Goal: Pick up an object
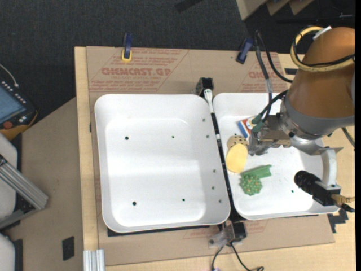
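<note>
Claw [255,144] hangs low in the right bin [282,210]; whether it is spread or pressed together I cannot tell, nor whether it holds anything. Just left of it lies the yellow lump [237,157], long axis running up the view, with the green sprig [255,179] close below

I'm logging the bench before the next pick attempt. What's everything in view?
Bins: two, white, side by side.
Yellow object: one, yellow, right bin's left side.
Green object: one, green, beside the yellow object.
Tan speckled piece: one, tan, above the yellow object.
Striped item: one, red-blue-white, right bin, farther back.
Cardboard sheet: one, brown, under both bins.
Clamps: two, blue, cardboard's far edge.
Arm: one, grey and orange, from view's right.
Pincer: one, grey, over the right bin.
</note>
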You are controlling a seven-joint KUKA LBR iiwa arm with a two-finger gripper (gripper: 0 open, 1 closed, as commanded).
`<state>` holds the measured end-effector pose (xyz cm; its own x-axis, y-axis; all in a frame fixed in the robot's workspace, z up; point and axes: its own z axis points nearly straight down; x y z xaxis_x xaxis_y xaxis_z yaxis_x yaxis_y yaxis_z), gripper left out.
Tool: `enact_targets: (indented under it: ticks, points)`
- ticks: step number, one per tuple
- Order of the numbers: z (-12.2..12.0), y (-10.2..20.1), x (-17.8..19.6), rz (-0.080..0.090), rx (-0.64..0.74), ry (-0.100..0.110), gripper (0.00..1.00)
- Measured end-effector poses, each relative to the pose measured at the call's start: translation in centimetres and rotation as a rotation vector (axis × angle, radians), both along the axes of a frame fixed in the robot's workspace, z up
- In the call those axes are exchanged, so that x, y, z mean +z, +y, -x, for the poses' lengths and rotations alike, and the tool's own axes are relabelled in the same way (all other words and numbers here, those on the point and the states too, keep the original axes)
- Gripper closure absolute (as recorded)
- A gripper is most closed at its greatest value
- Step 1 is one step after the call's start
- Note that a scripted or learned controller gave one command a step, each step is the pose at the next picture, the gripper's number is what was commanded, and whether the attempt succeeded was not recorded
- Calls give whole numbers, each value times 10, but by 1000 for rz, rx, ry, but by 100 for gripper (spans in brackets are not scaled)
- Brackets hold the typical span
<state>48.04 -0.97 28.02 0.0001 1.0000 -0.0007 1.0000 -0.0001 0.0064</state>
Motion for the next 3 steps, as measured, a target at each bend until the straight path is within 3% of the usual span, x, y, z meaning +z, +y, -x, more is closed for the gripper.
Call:
enact_targets:
  ticks: [2,3]
  points:
    - [-38,66,75,-2,4,2,100]
    - [-4,15,95,0,-5,4,100]
